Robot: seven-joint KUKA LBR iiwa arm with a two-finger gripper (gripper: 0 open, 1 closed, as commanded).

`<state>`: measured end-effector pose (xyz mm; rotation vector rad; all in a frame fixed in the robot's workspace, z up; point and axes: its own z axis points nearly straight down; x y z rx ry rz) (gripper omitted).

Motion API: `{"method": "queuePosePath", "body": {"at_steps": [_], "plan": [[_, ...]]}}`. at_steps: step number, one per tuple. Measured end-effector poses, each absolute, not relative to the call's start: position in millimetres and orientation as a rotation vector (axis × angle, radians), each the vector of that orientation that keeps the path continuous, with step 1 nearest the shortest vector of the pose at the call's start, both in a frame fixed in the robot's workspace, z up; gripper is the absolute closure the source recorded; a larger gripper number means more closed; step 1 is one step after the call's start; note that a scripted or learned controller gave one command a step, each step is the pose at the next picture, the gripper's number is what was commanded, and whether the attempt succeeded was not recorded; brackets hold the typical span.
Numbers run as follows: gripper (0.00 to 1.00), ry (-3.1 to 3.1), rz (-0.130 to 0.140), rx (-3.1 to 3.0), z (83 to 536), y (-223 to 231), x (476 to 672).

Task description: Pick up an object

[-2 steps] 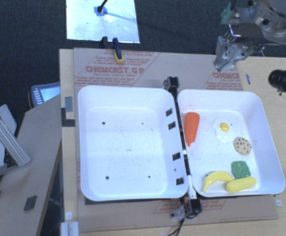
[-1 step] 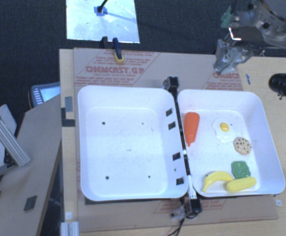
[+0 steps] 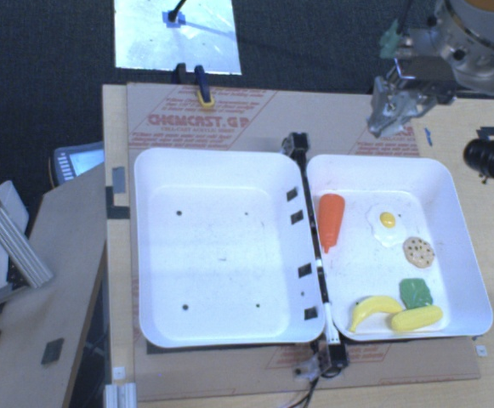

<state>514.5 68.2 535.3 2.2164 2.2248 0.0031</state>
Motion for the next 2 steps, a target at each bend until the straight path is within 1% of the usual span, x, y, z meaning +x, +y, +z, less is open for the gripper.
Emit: {"method": "queuePosePath", "body": {"at_steps": [2], "plan": [[1.00,2.225,0.003,2.216,535.3,78.7,501.2]]}}
